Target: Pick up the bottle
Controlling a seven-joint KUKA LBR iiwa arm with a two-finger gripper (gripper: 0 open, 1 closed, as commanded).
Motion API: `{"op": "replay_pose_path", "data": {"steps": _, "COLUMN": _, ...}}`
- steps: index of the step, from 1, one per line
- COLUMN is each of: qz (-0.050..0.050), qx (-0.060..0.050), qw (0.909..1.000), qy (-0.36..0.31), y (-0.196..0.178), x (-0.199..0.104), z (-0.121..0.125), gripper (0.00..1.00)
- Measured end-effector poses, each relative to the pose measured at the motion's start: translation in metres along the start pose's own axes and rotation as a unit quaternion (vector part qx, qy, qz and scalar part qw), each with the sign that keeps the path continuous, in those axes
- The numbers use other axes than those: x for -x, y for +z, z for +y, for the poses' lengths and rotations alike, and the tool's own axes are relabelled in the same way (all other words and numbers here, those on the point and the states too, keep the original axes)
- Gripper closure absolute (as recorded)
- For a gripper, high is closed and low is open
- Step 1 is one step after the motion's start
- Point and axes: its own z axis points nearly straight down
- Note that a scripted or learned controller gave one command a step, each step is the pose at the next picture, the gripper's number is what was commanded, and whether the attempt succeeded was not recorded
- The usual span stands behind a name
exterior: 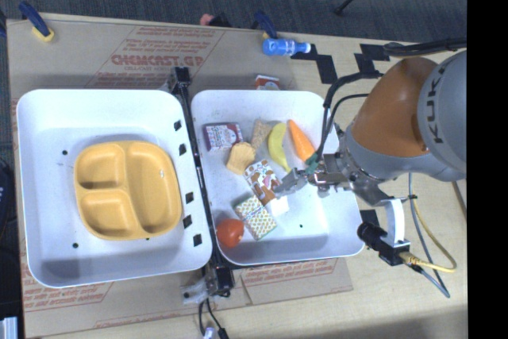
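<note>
The bottle (286, 48), blue with a pale cap end, lies on its side on the table (95, 52), outside both bins and just beyond the far rim of the right bin (341, 246). The arm (397, 123), with part of the letters "KU" legible on its grey casing, reaches into that bin, and its pincer (295, 179) sits low over the bin's middle, beside a patterned carton (264, 180); whether it is released or clenched cannot be told. Around it lie a carrot (300, 140), a banana (277, 145), a dark red packet (223, 136), a tomato (230, 232) and a checked box (255, 217). The left bin (40, 171) holds a yellow divided tray (127, 188). Red print on the cardboard reads "CHEMCAST GP".
</note>
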Motion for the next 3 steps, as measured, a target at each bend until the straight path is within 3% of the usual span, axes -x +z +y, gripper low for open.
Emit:
{"op": "replay_pose_path", "data": {"steps": 1, "qz": 0.000, "qx": -0.001, "qw": 1.0000, "qy": -0.003, "y": -0.010, "x": 0.000, "z": 0.001, "gripper": 1.00}}
{"op": "replay_pose_path", "data": {"steps": 2, "qz": -0.002, "qx": 0.002, "qw": 0.9993, "qy": 0.038, "y": -0.109, "x": 0.060, "z": -0.001, "gripper": 1.00}}
{"op": "replay_pose_path", "data": {"steps": 3, "qz": -0.002, "qx": 0.003, "qw": 0.9927, "qy": 0.120, "y": -0.110, "x": 0.056, "z": -0.001, "gripper": 1.00}}
